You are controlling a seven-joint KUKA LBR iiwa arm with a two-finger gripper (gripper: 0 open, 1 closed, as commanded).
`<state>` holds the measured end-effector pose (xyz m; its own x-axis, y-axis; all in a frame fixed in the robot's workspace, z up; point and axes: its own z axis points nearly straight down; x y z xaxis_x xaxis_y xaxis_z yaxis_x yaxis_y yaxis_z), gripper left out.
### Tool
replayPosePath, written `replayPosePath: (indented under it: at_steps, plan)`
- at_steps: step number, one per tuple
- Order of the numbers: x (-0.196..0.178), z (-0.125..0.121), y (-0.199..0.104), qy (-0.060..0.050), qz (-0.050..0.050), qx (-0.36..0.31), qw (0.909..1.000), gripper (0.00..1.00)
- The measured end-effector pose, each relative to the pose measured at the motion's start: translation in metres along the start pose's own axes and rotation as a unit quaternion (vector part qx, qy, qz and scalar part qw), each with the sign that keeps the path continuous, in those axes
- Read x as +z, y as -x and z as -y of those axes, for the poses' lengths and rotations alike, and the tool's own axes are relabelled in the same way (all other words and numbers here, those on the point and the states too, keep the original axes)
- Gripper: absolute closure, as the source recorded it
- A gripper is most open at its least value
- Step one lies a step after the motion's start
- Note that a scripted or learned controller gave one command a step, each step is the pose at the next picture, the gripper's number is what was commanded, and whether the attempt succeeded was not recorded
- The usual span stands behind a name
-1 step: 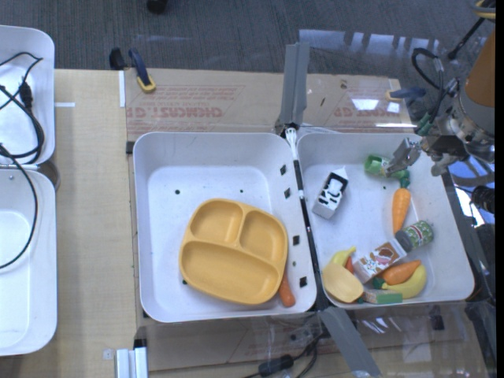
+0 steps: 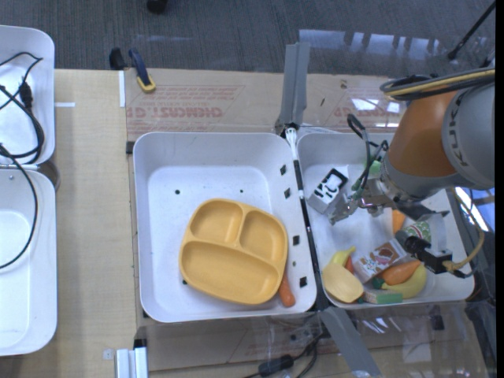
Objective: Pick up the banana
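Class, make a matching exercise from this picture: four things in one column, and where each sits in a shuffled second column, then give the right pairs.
Things:
1. yellow divided plate
2. banana
3. pincer
4. small carrot

Places:
A. front of the right bin, among the toy food
B. middle of the left bin
C. over the right bin, near its left wall
D. left bin, front right corner beside the plate

Pairs: 1-B, 2-A, 3-C, 4-D

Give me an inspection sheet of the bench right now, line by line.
Surface: two white bins; left bin, right bin.
Job's things: banana in right bin's near corner, ungrasped.
Clutter: yellow divided plate and small carrot in left bin; carton, yellow wedge beside banana.
Grippers: claw over right bin, away from banana.
Cables: black cable far left.
Surroundings: cardboard, grey carpet.
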<state>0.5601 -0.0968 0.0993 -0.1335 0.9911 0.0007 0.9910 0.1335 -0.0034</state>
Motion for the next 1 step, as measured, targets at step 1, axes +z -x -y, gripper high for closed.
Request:
replayPosePath:
  at_steps: [1]
  plan:
    - [0.0082,0.0442,0.0198,0.001,0.0,-0.117,0.9931,0.0]
